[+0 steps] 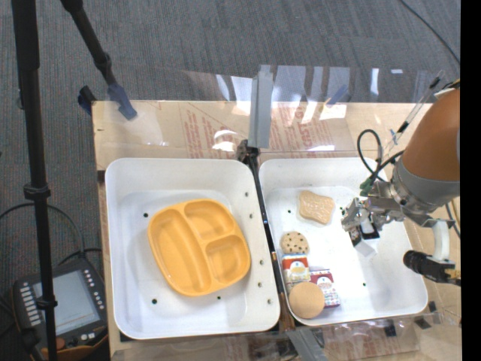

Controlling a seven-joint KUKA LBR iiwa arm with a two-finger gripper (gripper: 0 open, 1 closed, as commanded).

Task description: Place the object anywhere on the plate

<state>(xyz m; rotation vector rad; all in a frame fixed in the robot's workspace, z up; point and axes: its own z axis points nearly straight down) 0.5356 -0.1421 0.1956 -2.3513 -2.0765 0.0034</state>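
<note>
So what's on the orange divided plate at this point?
The orange divided plate in the left bin shows three bare compartments, nothing on it. The plate covers the bin floor beneath it.

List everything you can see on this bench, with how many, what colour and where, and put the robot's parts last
Bins: 2, white, side by side on the bench.
Plate: 1, yellow, three compartments, in the left bin.
Toast-like piece: 1, tan, far part of the right bin.
Cookie: 1, brown with dark chips, right bin's left side.
Small cartons: 2, red and white, near the cookie.
Round bun: 1, tan, right bin's near edge.
Arm: 1, grey and orange, from the right.
Gripper: 1, over the right bin.
</note>
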